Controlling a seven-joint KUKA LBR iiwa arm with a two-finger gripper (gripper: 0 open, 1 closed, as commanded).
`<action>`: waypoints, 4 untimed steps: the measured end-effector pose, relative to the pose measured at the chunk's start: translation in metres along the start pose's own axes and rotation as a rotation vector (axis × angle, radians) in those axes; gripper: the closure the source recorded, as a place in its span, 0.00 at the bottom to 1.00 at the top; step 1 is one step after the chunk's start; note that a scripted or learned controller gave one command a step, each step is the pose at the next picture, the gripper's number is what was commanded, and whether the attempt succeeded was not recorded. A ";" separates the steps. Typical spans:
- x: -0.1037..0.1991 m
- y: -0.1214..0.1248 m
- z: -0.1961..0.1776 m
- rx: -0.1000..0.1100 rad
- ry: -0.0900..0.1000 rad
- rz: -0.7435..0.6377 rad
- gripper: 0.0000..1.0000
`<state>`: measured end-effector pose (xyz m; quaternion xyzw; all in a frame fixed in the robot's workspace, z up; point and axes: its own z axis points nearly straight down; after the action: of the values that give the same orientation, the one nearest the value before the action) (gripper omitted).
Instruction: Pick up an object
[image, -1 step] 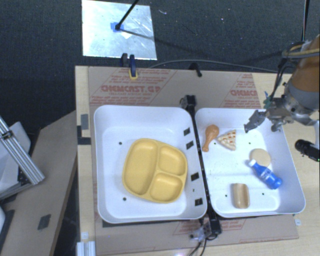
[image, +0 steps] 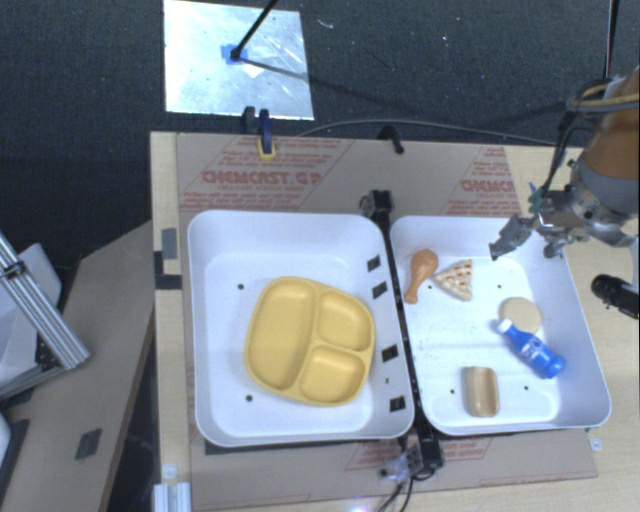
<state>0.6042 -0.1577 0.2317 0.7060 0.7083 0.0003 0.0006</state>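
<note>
In the right bin (image: 575, 330) I count five candidates to pick. A drumstick (image: 421, 272) lies at the far left, and just beside it to the right is a pizza wedge (image: 456, 280). A round tan biscuit (image: 521, 313) sits right of centre, touching the cap end of a blue bottle (image: 531, 351) that lies on its side, angled toward the near right. A tan bread-like piece (image: 481, 390) rests near the front wall. My gripper (image: 527, 237) hangs over the bin's far right corner, well apart from all of them; I cannot tell how its jaws stand, and I see nothing between them. The left bin (image: 225, 300) holds a yellow divided plate (image: 311, 340). Both bins rest on the desk (image: 300, 170).
</note>
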 end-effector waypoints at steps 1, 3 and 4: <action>0.003 0.003 0.042 0.002 0.000 0.000 0.00; 0.000 0.005 0.141 -0.001 0.001 0.003 0.00; 0.001 0.008 0.126 -0.011 0.000 0.000 1.00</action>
<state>0.6122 -0.1567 0.1061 0.7060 0.7082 0.0042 0.0045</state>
